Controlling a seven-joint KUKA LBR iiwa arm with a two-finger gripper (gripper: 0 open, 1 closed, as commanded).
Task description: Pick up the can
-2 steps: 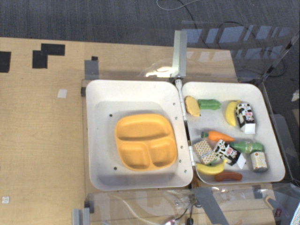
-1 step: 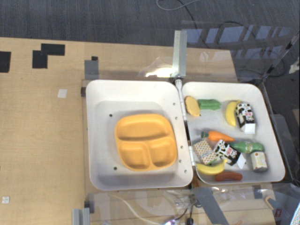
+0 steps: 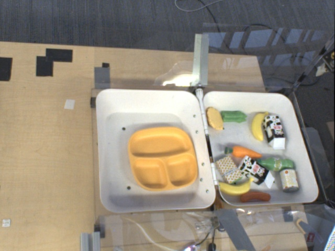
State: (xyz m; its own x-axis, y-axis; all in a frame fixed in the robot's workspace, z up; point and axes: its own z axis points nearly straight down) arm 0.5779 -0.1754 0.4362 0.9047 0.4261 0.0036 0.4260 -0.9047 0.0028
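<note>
The can (image 3: 289, 180) is a small cylinder with a pale label and a metal top, standing near the right wall of the right bin (image 3: 299, 120), toward its front. A green bottle (image 3: 276, 164) lies just behind it and touches or nearly touches it. A black-and-white carton (image 3: 254, 170) lies to the can's left.
The right bin also holds a carrot (image 3: 246, 152), two bananas (image 3: 257, 126) (image 3: 234, 187), a sausage (image 3: 255, 196), a green pickle (image 3: 233, 116), a biscuit-like piece (image 3: 214, 118), a second carton (image 3: 273, 130) and a checkered packet (image 3: 226, 166). The left bin (image 3: 112, 140) holds an orange divided tray (image 3: 162, 157).
</note>
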